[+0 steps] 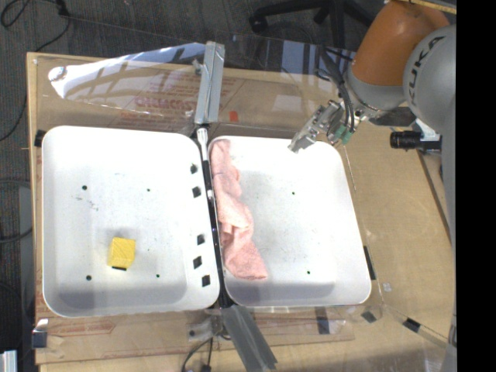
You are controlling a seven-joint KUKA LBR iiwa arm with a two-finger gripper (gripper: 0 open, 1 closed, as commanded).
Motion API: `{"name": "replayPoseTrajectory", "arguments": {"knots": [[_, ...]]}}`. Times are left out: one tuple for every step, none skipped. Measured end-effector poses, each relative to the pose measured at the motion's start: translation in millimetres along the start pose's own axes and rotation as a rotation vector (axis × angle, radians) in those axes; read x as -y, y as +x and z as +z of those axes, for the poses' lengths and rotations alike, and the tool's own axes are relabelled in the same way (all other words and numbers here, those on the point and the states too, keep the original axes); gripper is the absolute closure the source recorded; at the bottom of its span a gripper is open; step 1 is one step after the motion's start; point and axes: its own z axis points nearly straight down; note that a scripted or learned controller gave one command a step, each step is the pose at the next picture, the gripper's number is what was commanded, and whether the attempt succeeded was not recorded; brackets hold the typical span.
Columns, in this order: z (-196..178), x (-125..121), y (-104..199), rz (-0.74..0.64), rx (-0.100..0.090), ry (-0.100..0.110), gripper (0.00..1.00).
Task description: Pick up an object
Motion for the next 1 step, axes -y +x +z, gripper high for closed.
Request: {"name": "replayPoseTrajectory", "arguments": {"knots": [[22.1,0.3,0.9,0.277,-0.007,0.003,1.00]]}}
